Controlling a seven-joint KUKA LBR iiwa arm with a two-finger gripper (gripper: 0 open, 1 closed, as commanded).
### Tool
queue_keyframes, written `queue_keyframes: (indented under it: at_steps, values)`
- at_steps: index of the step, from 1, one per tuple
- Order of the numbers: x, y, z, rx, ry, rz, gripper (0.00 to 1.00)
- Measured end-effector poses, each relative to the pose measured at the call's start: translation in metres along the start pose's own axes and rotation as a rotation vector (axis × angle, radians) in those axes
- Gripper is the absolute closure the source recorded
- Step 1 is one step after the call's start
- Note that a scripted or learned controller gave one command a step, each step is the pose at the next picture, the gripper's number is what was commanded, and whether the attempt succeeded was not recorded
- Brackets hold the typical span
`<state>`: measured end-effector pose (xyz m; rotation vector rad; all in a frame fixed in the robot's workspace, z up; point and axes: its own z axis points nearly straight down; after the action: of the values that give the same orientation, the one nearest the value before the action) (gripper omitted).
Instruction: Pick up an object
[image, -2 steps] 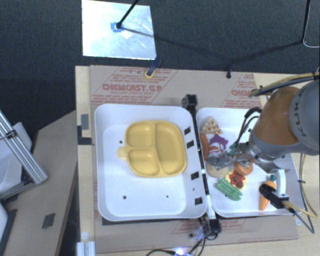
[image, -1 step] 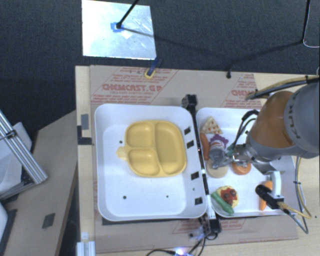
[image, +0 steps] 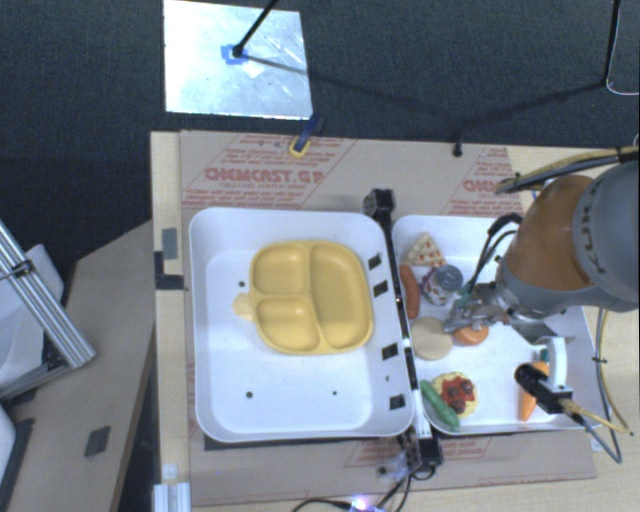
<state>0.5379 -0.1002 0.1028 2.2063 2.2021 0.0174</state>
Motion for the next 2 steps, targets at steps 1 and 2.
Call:
queue_keyframes:
  at_steps: [1,2]
  values:
    - [0.009,-0.001,-0.054,0.02,0.009,-0.007,1.0]
    - [0.005,-0.006,-0.102,0.018,0.008,-0.005,1.0]
